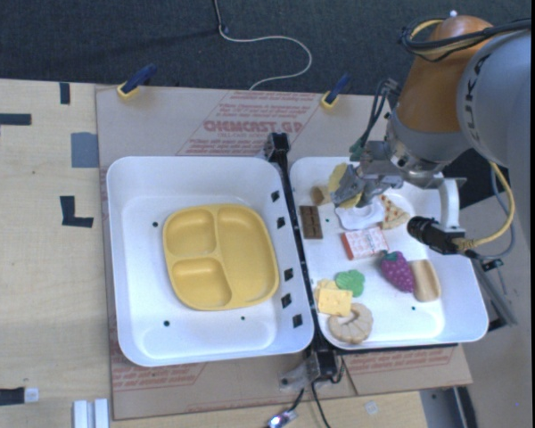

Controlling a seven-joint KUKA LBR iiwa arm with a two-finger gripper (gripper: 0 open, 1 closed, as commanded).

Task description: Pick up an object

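- Over the far part of the right bin (464, 324), the gripper (361, 194) hangs low above the toy food; the grey arm (481, 69) with its orange band comes in from the right.
- Whether the gripper is wide or narrow, I cannot tell, because the wrist hides it from above, and nothing is visible as held.
- Just under and beside the gripper lie a yellow piece (341, 178), a small white object (362, 214) and a pizza slice (393, 210); whether the gripper touches any of them is not clear.
- Near the divider, a brown bar (310, 222) lies to the left of the gripper.
- Nearer to the camera from the gripper lies a red and white packet (364, 242).
- Further toward the near side are purple grapes (396, 270) next to a bread roll (424, 280), a green piece (349, 282), a yellow cheese block (333, 300) and a pale ring-shaped pastry (350, 324).
- On the other side, the left bin (134, 239) carries a yellow divided plate (220, 257), well apart from the gripper.
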